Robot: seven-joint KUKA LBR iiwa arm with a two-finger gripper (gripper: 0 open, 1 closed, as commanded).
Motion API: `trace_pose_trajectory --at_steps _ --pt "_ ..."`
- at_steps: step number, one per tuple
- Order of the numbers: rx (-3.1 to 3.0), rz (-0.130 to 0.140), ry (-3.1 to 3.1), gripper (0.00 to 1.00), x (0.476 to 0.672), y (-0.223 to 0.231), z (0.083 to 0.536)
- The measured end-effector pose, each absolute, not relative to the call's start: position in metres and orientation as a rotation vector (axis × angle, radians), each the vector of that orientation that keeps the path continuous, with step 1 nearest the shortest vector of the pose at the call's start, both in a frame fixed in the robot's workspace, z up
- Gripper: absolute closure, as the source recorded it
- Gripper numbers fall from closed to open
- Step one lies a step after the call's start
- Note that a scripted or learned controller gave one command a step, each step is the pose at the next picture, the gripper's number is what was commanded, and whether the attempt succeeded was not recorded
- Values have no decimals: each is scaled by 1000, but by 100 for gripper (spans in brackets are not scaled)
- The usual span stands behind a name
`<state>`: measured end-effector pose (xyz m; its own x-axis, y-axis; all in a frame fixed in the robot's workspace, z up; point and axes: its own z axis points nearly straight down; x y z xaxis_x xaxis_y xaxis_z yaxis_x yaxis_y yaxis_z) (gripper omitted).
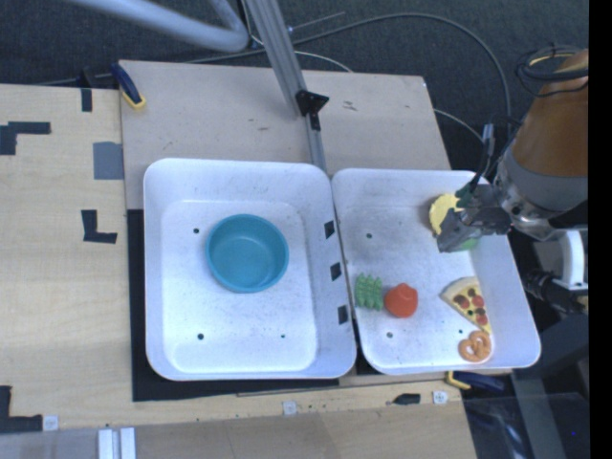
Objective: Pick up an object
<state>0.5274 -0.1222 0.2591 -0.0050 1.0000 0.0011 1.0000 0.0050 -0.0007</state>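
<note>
My gripper (461, 229) hangs over the upper right part of the right bin (382, 194), reaching in from the right edge with the orange band of my arm (555, 122) above it. From this slanted view I see only a dark grey block at the tip, and I cannot tell how it is set or whether anything sits in it. Directly beside and partly under it lies a yellow object (442, 210), its left rim showing clear of my tip; whether I touch it I cannot tell. A small patch of green shows at the lower edge of my tip, too small to identify. Lower in the same bin, well apart from me, a green toy (368, 291) lies just beside a red-orange ball-like piece (402, 300), the two nearly touching. Toward the bin's right wall rests a pizza slice toy (468, 301), and below it, near the bottom right corner, a small pretzel-shaped piece (474, 347). The left bin (172, 185) holds a blue bowl (248, 251), upright, near its middle. A grey metal pole (287, 60) slants down from the top to the seam between the two bins, clear of my reach.
</note>
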Motion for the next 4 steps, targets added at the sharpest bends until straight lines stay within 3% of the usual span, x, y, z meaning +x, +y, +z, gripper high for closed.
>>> trace_pose_trajectory --at_steps 1,4 --pt "-2216 0 -2225 100 537 -72 257" --pt "-2215 2 -2225 100 527 89 229"
